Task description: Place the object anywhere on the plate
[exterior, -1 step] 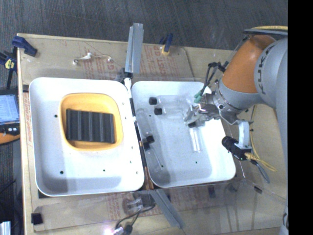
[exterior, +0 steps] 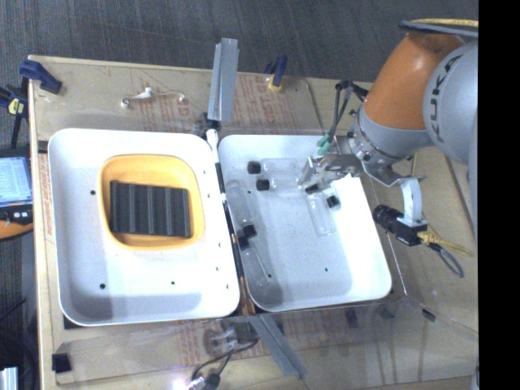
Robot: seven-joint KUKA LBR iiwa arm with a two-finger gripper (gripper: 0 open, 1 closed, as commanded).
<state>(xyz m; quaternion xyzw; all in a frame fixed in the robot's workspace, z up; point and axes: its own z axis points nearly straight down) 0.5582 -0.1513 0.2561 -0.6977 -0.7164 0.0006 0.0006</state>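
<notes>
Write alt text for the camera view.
A grey and orange arm's tool hangs over the right bin, near small black objects. The left bin holds a yellow plate bearing a dark ribbed block.

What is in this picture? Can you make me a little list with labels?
left bin: holds a yellow plate
on the plate: a dark ridged block
right bin: a few small black pieces and faint clear items
arm: grey and orange, reaching in from the right
gripper: over the right bin's upper part
bench: wooden, with blue clamps
</notes>
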